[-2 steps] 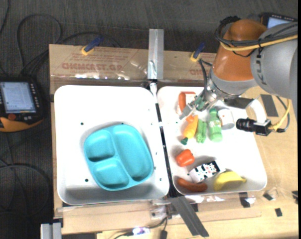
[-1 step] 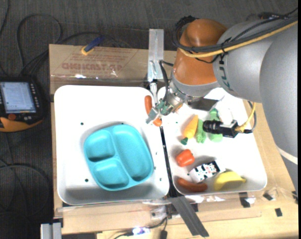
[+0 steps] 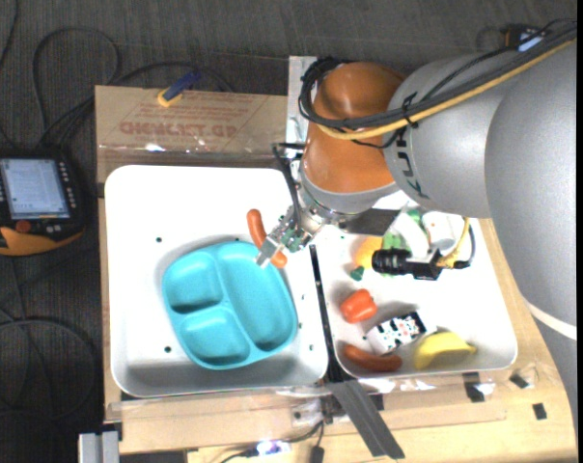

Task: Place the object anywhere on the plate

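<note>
Step in hand: carry to plate, release not yet made.
You will find the gripper point(image 3: 274, 247) clamped across the orange sausage point(image 3: 256, 224) at the upper right rim of the blue plate point(image 3: 214, 334) in the left bin point(image 3: 137, 210). My judgement is that the next move calls for a short shift inward over a compartment, then opening.

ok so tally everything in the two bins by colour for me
blue: 1, plate
orange-red: 3, long piece above the plate, pepper, sausage
yellow: 2, round piece, curved piece
white: 1, patterned box
white-green: 1, half-hidden piece
total: 8
</note>
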Motion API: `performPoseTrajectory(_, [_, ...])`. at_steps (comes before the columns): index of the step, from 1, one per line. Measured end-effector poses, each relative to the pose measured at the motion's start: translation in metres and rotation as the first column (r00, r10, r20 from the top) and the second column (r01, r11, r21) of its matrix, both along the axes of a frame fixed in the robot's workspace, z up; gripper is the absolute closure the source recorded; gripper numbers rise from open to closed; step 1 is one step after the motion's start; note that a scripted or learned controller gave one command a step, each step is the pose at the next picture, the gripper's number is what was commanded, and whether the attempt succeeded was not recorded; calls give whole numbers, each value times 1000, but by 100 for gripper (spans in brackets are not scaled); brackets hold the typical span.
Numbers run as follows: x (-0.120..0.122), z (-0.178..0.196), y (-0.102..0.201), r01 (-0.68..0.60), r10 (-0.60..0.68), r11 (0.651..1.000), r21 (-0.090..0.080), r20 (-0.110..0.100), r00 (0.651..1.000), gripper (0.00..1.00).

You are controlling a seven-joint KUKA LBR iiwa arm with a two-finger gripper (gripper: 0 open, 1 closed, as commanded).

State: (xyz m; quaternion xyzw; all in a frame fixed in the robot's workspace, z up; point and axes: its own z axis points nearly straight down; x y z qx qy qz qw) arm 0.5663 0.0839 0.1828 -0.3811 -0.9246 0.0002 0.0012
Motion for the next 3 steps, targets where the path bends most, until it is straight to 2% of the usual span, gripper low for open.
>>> performPoseTrajectory(1, [23,82,0,-104,104,995,0,3,995,100])
performPoseTrajectory(2, [-71,43,17,-264,264,964,0,-1,964,100])
performPoseTrajectory(3, [-83,73,-6,-207,207,978,0,1,978,100])
